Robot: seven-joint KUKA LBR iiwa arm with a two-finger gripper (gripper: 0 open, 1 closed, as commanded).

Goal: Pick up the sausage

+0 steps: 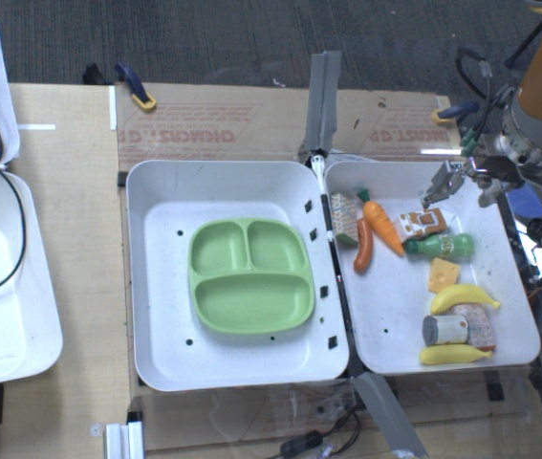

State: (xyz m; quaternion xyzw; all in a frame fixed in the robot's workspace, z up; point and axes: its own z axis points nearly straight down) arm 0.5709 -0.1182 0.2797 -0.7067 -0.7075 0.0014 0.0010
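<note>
Gripper (pixel 462 185) hangs over the right bin's (pixel 514 285) two o'clock corner, fingers spread apart, nothing between them and nothing touched. Right bin contents, counted: one sausage (pixel 363 244), brown-red, lying near the bin's nine o'clock wall, its upper end just beside the carrot; one carrot (pixel 382 227) angled from eleven toward five o'clock; one green bottle (pixel 440 247) on its side; one small brown-and-white carton (pixel 422 223) above the bottle; one cheese wedge (pixel 444 275); two bananas (pixel 463 299), the second (pixel 455 355) at six o'clock; one can (pixel 445 330) between them; one packet (pixel 345 218) at the ten o'clock corner. Left bin (pixel 151 285): one green divided plate (pixel 251 275), centred.
</note>
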